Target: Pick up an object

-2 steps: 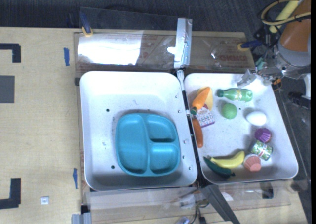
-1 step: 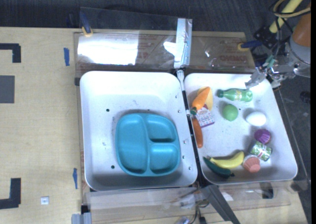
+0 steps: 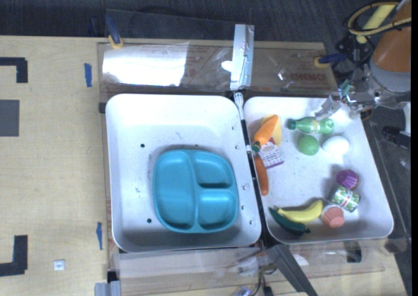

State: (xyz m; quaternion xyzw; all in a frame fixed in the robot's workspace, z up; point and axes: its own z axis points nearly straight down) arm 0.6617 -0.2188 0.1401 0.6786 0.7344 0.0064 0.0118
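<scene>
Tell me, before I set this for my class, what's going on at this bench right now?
A robot arm reaches in from the right, its gripper at the far corner of the right bin, close to a green bottle. Nothing is visibly held yet. That bin holds small toy foods, including a banana, a carrot and a white ball. The left bin holds a blue divided tray.

Blue divided tray [image 3: 194,189], white bins [image 3: 124,157], yellow banana [image 3: 304,210], green bottle [image 3: 312,125], purple toy [image 3: 347,178]
</scene>
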